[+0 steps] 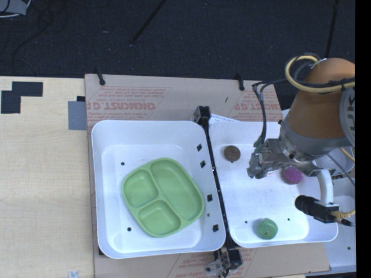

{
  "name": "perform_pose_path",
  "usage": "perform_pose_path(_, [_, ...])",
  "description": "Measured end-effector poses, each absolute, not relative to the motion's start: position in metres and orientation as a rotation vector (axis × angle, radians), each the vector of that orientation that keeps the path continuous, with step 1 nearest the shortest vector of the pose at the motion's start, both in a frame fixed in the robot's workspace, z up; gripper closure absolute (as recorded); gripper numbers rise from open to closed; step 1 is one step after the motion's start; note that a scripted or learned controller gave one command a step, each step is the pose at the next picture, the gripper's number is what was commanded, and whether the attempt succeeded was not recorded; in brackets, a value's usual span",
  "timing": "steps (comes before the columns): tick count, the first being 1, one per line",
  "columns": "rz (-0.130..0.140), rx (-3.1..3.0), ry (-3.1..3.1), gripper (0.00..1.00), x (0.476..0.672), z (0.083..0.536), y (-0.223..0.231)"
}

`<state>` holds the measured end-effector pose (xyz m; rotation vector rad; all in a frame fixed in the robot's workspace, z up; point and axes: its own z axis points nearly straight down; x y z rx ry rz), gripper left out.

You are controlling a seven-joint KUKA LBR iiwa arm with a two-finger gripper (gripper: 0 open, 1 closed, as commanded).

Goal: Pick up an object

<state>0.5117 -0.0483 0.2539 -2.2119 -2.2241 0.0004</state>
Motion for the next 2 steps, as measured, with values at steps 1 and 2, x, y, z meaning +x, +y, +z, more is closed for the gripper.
perform_pose_path(1, [0.001, -2.213, -2.224, 1.0, 0.517, 0.258, 0.005])
perform_pose_path(2, [0.004, -2.217, -2.222, 1.0, 0.528, 0.244, 0.051])
